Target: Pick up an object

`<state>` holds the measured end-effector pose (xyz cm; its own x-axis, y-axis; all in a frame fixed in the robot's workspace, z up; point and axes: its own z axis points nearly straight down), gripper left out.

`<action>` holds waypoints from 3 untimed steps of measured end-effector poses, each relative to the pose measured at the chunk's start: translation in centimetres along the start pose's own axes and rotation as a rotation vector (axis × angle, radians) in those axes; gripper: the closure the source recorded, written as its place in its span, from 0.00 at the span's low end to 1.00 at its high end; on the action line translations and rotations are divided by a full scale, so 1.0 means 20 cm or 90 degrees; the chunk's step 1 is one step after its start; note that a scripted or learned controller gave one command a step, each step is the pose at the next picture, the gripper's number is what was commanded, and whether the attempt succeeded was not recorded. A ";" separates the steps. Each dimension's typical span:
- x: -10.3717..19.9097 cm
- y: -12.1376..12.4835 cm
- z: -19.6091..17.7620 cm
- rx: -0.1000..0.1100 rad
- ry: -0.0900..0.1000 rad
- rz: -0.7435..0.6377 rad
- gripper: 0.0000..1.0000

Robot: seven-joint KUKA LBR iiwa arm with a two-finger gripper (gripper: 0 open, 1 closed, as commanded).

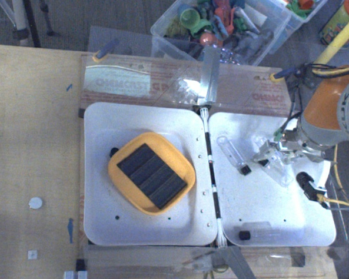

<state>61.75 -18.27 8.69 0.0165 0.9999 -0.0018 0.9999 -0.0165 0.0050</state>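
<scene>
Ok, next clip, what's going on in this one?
A grey arm with an orange band reaches in from the right and has its gripper low over the right bin, close to a small clear tube-like item. Nothing can be seen between its fingers. The left bin holds a yellow tray-shaped object with dark slats, lying untouched. A crate of mixed toys sits behind the bench.

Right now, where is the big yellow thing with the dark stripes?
The yellow thing lies in the left bin of the camera view, near its middle, tilted, close to the divider between the two bins.
</scene>
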 end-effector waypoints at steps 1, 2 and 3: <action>0.00 0.01 -0.06 -0.003 -0.001 -0.001 1.00; 0.25 0.25 -0.58 0.002 0.000 0.060 1.00; 0.26 0.25 -0.64 0.000 -0.002 0.057 1.00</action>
<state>66.87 -13.21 21.41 0.1065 0.9943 -0.0040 0.9943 -0.1065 0.0051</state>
